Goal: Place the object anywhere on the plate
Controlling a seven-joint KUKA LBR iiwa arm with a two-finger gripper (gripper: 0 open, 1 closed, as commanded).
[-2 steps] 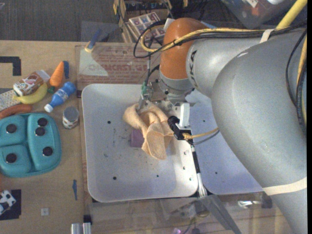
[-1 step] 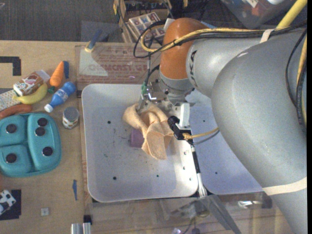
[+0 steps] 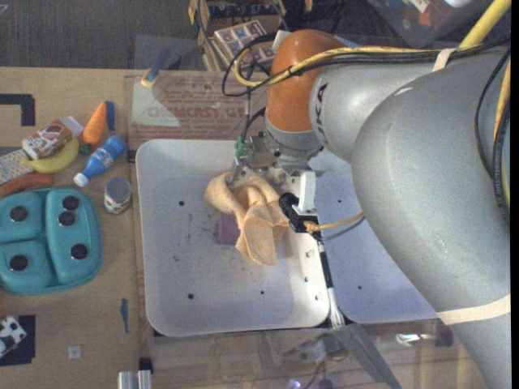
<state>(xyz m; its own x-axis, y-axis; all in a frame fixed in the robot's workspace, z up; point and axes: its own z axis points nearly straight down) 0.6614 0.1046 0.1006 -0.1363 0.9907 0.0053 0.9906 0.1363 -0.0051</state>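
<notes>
A tan, crumpled cloth-like object [image 3: 251, 213] lies bunched in the upper middle of the left white bin [image 3: 174, 286]. Its upper end reaches right up under my gripper [image 3: 245, 171], which points down at the bin's back part from the orange-banded wrist [image 3: 302, 79]. The wrist body and the cloth hide where the gripper meets the cloth. A small purple piece [image 3: 226, 230] shows on the bin floor, partly under the cloth's left side.
The right bin [image 3: 381, 286] lies mostly under the arm. On the bench to the left are a teal moulded tray [image 3: 49, 237], a small tin [image 3: 117, 194], a blue bottle [image 3: 100, 160], a carrot [image 3: 97, 121] and a banana [image 3: 53, 160]. Cardboard boxes [image 3: 235, 23] stand behind.
</notes>
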